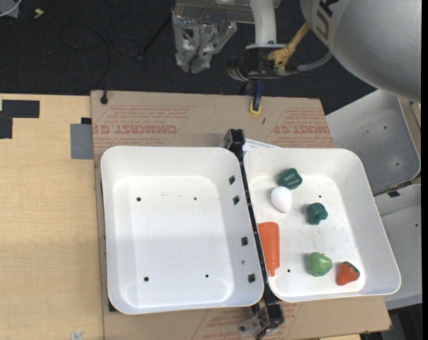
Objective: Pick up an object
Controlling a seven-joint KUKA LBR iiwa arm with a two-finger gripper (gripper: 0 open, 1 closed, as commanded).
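The right bin [363, 190] holds several small toy foods. An orange carrot [269, 246] lies along its left wall. A white egg [280, 199] sits beside a dark green pepper [290, 178]. Another dark green piece [316, 213] lies right of the egg. A light green piece [318, 263] and a red strawberry [347, 273] rest near the front right corner. My gripper [198, 54] hangs at the top of the view, beyond the bins' back edge and well away from all the objects, with nothing seen in it.
The left bin [122, 190] stands beside the right one, joined by a black divider [244, 211]. Both rest on a cardboard sheet [171, 122] on the wooden bench. The grey arm [370, 27] fills the top right corner, with cables [271, 62] hanging near it.
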